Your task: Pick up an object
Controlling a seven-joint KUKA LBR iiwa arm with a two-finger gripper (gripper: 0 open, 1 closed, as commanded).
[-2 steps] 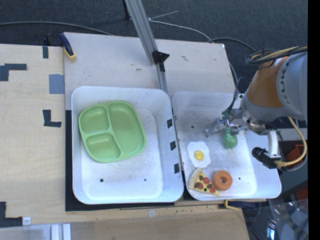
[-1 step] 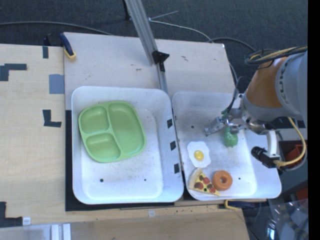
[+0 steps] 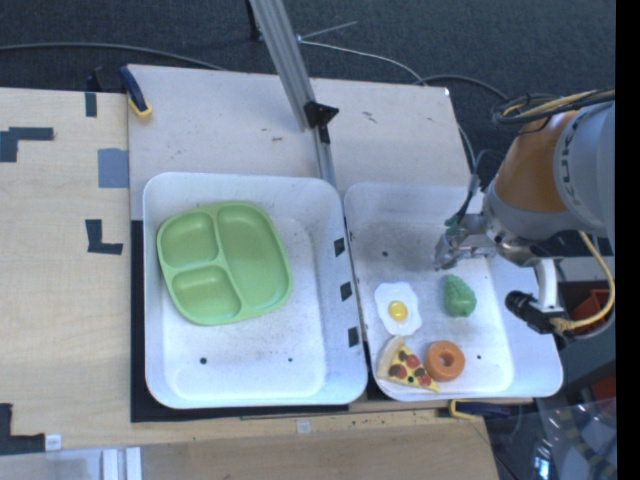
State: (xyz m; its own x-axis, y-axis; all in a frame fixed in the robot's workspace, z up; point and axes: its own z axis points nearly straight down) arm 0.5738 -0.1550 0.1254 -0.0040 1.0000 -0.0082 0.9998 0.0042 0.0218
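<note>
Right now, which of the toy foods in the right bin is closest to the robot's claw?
The green lumpy toy, just below the gripper. The fried egg, donut and pizza slice lie farther toward the bin's front edge.

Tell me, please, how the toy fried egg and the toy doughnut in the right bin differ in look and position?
The fried egg is white with a yellow yolk; the doughnut is orange-brown with a hole at its centre. The fried egg has an irregular outline, while the doughnut is a round ring. The fried egg lies nearer the bin's middle; the doughnut sits closer to the front edge, beside the pizza slice. Both rest on the floor of the right bin.
</note>
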